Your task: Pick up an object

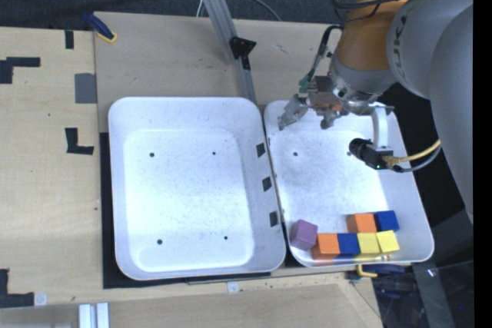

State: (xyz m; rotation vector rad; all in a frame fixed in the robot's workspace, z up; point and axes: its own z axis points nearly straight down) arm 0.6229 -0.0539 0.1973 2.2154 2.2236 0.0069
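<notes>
My gripper [310, 115] hangs over the far edge of the right bin [323, 173], its two fingers spread apart with nothing between them. Along the bin's near edge lies a cluster of small blocks: a purple one [304, 233], an orange one [328, 243], a blue one [347, 243], yellow ones [370, 243], another orange [361, 223] and another blue [386, 220]. The blocks lie well away from the gripper, toward the front of the bin.
The left bin [184, 188] sits beside the right one. A grey metal pole [219, 11] slants across the back of the bench. A black cable fitting [367, 152] hangs off the arm over the right bin.
</notes>
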